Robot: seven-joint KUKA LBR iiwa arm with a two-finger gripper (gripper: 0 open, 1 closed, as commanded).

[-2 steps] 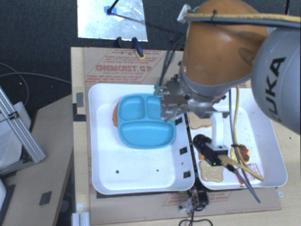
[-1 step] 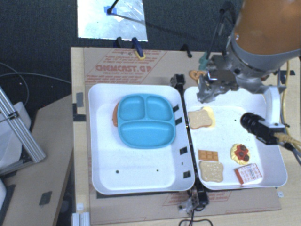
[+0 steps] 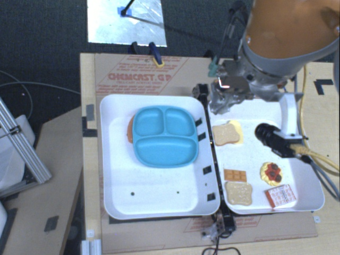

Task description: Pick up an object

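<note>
Step in hand, by judgement: closing in for a pick in the right bin (image 3: 303, 185). Start from the gripper (image 3: 220, 104), poised over that bin's far left corner, hard by the wall shared with the left bin (image 3: 159, 195). Cannot tell whether wide or narrow, as the tip is a grey blur at this slant; nothing seen held.

Take the nearest candidate: a bread slice (image 3: 226, 135) along the bin's left wall, just nearward of the gripper, lying flat on a yellow slice (image 3: 237, 131) that peeks out at its right edge. To do it well:
- Come straight down over the middle of the bread, not over the wall side, to avoid striking the wall.
- Span the slice's narrow width, since flat thin pieces give little to pinch.
- Expect the yellow slice to lift along or slide out; either counts little.
- Lift plumb, clear of the rim, before any sideways move.

Fallbacks toward the near edge: a waffle square (image 3: 235, 175), a second bread slice (image 3: 238, 194), a round yellow piece with red topping (image 3: 271, 173), and a red-and-white packet (image 3: 280, 196) at the near right corner.

Hard to make out: an orange-brown thing (image 3: 129, 129) mostly hidden under the left edge of the blue divided plate (image 3: 164, 137) in the left bin. Far right corner of the right bin covered by the arm's bulk.
</note>
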